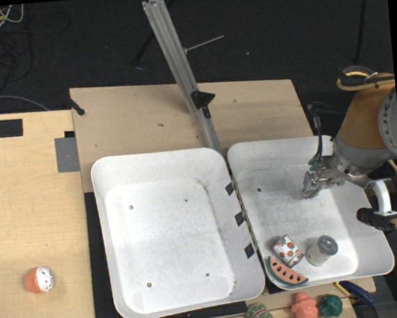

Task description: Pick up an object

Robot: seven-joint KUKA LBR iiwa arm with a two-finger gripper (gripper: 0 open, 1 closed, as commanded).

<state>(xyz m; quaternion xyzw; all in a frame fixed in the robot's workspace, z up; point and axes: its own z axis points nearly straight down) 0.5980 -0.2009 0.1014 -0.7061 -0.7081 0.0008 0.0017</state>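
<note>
My gripper [311, 186] hangs over the upper right part of the right bin [282, 161], with bare bin floor under it and nothing seen between its fingers. Toward the near edge of that bin lie three objects: a red-and-white patterned piece [287, 250], a grey cylinder with a round cap [322, 250], and a watermelon-slice toy [287, 272] against the front rim. They sit well below and slightly left of the gripper, apart from it.
The left bin [109, 177] adjoins the right one along a clipped divider. A slanted metal rail [179, 66] rises behind the bins. Small toys [305, 308] lie outside the front rim, and an orange-white ball [39, 280] rests on the wooden bench far left.
</note>
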